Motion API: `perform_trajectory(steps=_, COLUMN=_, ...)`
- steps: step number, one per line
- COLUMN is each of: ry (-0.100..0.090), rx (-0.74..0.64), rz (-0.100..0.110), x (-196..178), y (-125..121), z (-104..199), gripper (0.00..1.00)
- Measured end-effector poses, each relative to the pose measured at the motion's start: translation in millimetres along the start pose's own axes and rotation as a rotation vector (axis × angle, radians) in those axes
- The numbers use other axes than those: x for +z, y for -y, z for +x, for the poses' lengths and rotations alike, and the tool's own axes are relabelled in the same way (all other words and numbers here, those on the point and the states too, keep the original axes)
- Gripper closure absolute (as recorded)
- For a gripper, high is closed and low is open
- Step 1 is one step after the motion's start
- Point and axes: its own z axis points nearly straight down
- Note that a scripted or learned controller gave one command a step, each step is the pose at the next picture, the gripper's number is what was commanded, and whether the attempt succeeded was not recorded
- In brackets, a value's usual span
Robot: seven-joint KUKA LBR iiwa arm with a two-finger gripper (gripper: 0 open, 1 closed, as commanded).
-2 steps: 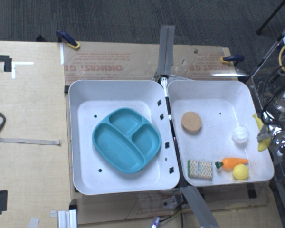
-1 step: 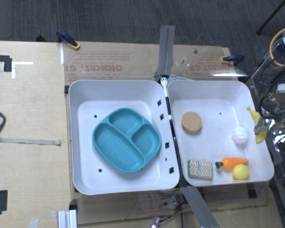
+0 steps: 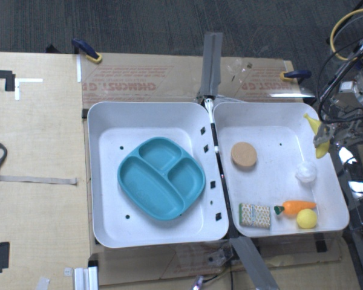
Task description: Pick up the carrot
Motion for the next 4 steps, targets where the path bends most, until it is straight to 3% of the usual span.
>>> perform_trajectory(steps=1, ry=-0.001, rx=-0.103, rz=-0.001, x=-27.9, y=-80.7, z=56.7, gripper=1.00)
perform_trajectory(steps=2, ry=0.000, rx=-0.371, rz=-0.003, x=-16.9, y=-81.0, z=56.3, gripper=1.00)
perform_trajectory(steps=3, ry=0.001, rx=-0.625, rz=-0.003, x=5.0, y=-49.0, z=38.7, gripper=1.00)
perform_trajectory(steps=4, ry=0.003, rx=-0.988, rz=-0.003, x=-7.4, y=-39.5, z=17.3, gripper=1.00)
